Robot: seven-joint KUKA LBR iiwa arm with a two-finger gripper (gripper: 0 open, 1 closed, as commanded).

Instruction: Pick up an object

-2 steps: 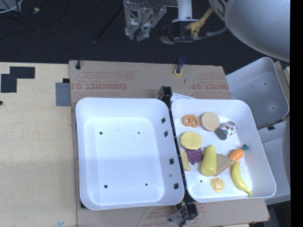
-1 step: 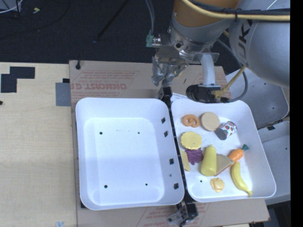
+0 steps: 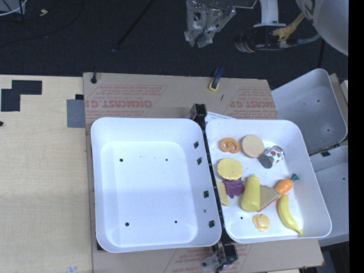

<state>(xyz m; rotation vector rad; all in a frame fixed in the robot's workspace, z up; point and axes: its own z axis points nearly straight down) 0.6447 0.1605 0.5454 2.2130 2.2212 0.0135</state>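
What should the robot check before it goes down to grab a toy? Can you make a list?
1. Toys to pick from: the right bin holds a banana, pretzel, cookie and more. Ok.
2. Gripper out of the way: it hangs above the far edge of the bench, away from both bins. Ok.
3. Gripper lined up over a toy: not ok.
4. Nothing caught in the gripper: cannot tell.
5. An easy toy: the cookie lies apart from its neighbours. Ok.

Two bins side by side, toy foods (image 3: 250,182) in right bin (image 3: 311,206)
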